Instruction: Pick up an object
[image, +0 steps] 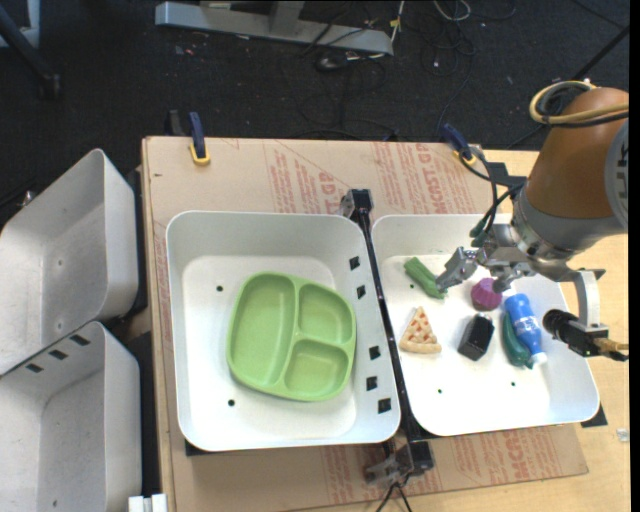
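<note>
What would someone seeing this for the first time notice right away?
Probably the light green divided plate, lying alone in the left bin. Next, the grey and orange arm reaching in from the right, its gripper low over the right bin beside a green block. Clustered there too are a pizza slice toy, a purple ball, a black block and a blue bottle.

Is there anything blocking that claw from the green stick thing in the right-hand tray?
Nothing visible. The gripper hangs just right of the green stick, with bare tray floor between them; the purple ball sits off to the right.
</note>
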